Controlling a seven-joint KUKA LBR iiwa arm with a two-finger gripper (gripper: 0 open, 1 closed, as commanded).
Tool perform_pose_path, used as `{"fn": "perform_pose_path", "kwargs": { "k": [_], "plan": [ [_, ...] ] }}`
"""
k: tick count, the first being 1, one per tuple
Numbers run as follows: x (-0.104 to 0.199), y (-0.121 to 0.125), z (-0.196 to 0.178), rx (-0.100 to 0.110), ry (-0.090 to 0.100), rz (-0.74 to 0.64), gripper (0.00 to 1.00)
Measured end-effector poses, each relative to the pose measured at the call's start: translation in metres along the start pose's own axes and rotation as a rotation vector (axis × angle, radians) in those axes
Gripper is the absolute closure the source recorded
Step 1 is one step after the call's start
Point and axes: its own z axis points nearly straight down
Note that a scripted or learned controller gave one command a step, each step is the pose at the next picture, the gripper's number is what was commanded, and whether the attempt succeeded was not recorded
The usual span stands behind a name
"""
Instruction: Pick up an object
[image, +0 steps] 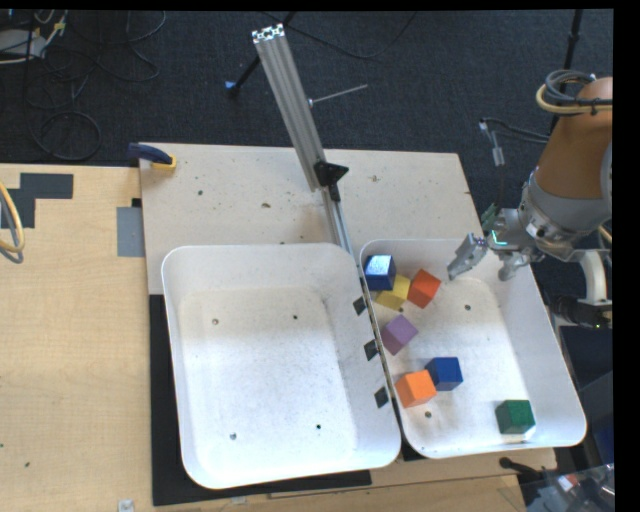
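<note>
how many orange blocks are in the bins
2, both in the right bin: one orange block near its far-left corner beside the yellow block, the other lower down, touching the dark blue block. None looks hidden.

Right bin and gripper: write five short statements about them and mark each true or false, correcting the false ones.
1. The green block lies near the right bin's front corner, apart from the other blocks. True.
2. The gripper holds the purple block. False: nothing is between its open fingers, and the purple block lies on the bin floor.
3. The dark blue block sits beside an orange block. True.
4. All the blocks lie in the left bin. False: they are all in the right bin.
5. The gripper hangs over the right bin's far end. True.
</note>
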Motion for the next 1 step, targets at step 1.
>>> {"fn": "perform_pose_path", "kwargs": {
  "k": [1],
  "plan": [
    [0.0, 0.0009, -0.0029, -0.005, -0.001, -0.002, 0.0]
  ]
}}
